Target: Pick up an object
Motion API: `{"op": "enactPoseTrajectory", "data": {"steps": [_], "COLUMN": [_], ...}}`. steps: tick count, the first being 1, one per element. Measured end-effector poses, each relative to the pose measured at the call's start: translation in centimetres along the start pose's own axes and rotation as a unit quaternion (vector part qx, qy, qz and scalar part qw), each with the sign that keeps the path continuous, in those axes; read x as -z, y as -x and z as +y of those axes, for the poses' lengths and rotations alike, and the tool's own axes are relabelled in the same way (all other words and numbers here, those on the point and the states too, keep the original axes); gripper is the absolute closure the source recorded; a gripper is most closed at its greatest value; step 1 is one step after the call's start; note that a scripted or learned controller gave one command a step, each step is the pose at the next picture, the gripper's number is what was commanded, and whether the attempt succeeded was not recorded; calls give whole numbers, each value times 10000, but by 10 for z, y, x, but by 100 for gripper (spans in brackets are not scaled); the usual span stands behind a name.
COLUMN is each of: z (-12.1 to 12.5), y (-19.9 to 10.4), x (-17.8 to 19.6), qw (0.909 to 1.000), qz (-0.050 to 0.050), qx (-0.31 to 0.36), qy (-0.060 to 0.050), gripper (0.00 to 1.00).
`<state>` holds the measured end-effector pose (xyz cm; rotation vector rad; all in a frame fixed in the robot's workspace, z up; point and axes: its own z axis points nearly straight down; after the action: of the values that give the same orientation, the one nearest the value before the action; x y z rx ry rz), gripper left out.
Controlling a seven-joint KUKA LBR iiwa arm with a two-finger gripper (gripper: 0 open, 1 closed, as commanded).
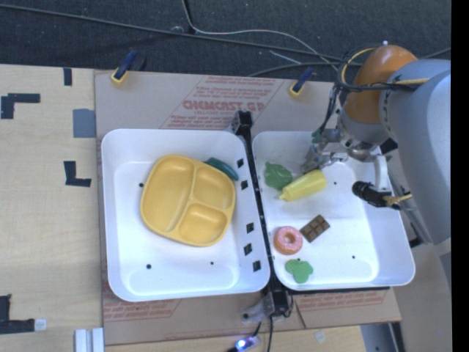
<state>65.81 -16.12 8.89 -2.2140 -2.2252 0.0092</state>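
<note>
My gripper (321,160) reaches into the right bin (381,259) near its back, its tips right at the upper end of a yellow bottle-shaped toy (302,186). That toy lies slanted on the bin floor. A green leafy piece (277,174) lies just left of it. Lower down are a brown chocolate block (314,228), a pink frosted donut (288,240) and a small green piece (299,270). Whether the yellow toy sits between the fingers cannot be made out.
The left bin (121,196) holds a yellow divided plate (188,199) with a teal object (223,169) tucked at its back right edge. A black divider strip (253,196) runs between the bins. Cables cross the dark floor behind the bench.
</note>
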Motion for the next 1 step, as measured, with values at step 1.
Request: {"op": "enactPoseTrajectory", "data": {"steps": [1], "z": [-4], "y": [8], "x": [52], "qw": [10000], "qz": [13], "qx": [-16], "qy": [19], "gripper": [100]}}
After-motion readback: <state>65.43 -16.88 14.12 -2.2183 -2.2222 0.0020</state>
